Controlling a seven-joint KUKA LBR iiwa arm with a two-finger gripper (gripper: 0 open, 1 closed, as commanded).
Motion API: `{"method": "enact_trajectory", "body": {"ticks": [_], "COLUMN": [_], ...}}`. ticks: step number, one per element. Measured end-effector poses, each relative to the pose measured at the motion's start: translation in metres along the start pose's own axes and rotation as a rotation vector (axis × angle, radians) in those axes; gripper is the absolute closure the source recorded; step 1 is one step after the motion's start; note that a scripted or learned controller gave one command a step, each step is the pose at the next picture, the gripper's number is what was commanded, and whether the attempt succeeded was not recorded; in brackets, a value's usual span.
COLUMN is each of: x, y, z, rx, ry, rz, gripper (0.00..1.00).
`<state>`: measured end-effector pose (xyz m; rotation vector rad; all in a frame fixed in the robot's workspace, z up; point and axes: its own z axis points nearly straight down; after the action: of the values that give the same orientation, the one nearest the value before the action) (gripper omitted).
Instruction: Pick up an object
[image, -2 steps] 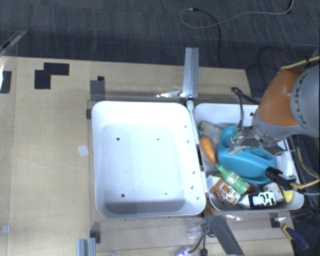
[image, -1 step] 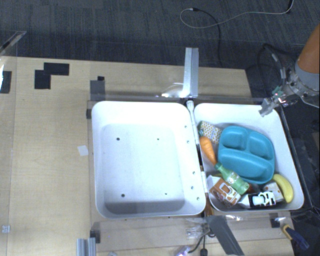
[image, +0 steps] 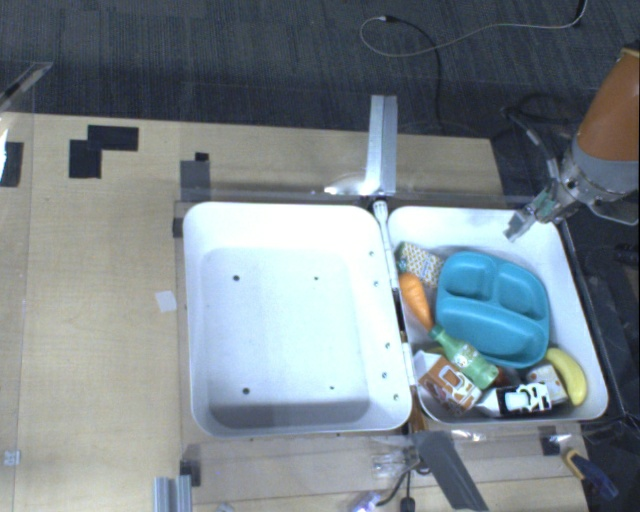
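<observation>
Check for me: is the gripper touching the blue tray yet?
Apart. In the camera view the gripper hangs over the right bin's upper right corner, with bare white bin floor showing between it and the blue tray.

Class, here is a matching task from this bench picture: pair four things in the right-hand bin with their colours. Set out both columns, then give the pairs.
Things:
1. divided tray
2. carrot
3. banana
4. bottle

Colours:
A. yellow
B. green
C. blue
D. orange

Pairs: 1-C, 2-D, 3-A, 4-B
</observation>
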<state>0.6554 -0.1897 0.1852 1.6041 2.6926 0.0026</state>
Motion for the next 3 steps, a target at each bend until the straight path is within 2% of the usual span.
{"method": "enact_trajectory", "body": {"ticks": [1, 2, 3], "x": [0.005, 0.040, 0.086], "y": [-0.041, -0.013, -0.012], "z": [0.024, 0.006, -0.007], "rx": [0.001, -0.001, -0.001], "ry": [0.001, 0.000, 0.002], "rz": [0.170, -0.032, -0.257], "gripper": [1.00, 1.00, 1.00]}}
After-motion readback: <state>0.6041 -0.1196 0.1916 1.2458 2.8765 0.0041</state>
